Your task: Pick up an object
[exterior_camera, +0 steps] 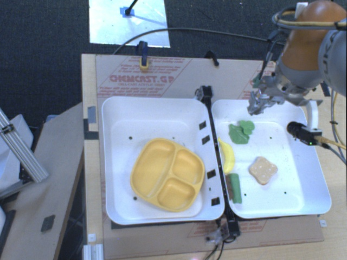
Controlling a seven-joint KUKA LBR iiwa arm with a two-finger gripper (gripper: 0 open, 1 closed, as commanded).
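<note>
Green stick (lower edge) lies apart; claw hovers above broccoli.

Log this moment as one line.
end effector: above right bin's far edge | nearest: green leafy toy | yellow plastic divided tray: left bin

You look down from one fixed camera set high above the bench, tilted so the near edge sits at the bottom and the far edge at the top. It stands far enough back to take in the left bin and the right bin whole, with the arm entering from the right.
</note>
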